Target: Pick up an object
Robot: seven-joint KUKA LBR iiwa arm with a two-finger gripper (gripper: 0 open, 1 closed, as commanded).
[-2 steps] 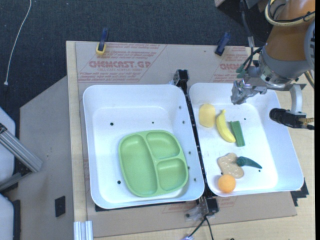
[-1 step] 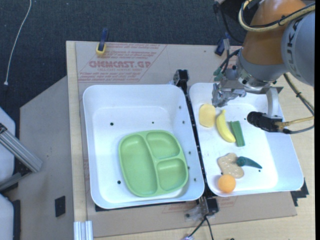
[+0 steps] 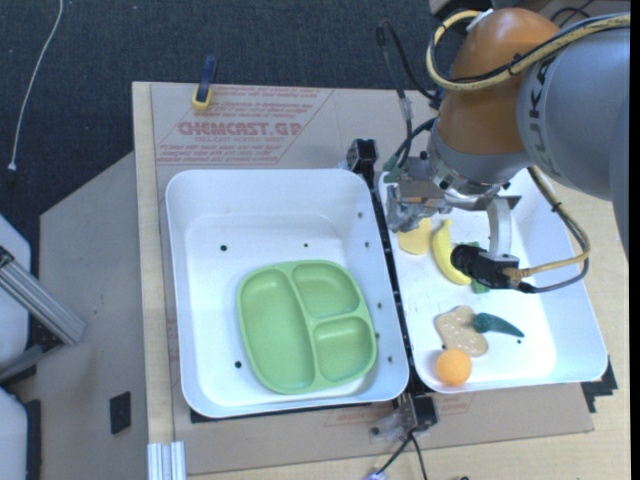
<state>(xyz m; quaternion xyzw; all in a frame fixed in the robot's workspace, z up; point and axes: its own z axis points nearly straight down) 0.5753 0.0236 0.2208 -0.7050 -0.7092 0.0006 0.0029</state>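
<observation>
The bench carries two shallow white bins side by side on a brown board printed with red lettering. The left bin (image 3: 200,298) holds a green divided plate (image 3: 305,325) with three compartments, lying flat toward the near side of the bin. The right bin (image 3: 570,338) holds the loose objects: a yellow banana (image 3: 443,255) lying roughly far-to-near close to the shared wall, a pale yellow piece (image 3: 413,240) just left of the banana, a beige lumpy item (image 3: 461,329) nearer the camera, an orange ball (image 3: 454,367) touching or just beside the near edge of the beige item, and a dark teal pepper-shaped object (image 3: 497,323) just right of the beige item. The arm (image 3: 520,88) enters from the right, and its orange band sits above the far part of the right bin. The gripper (image 3: 417,205) hangs over the far-left corner of the right bin, directly above the pale yellow piece and the far tip of the banana. Whether the claw is released or clenched cannot be determined from this angle. A yellow-and-blue clamp (image 3: 204,83) grips the far edge of the board.
</observation>
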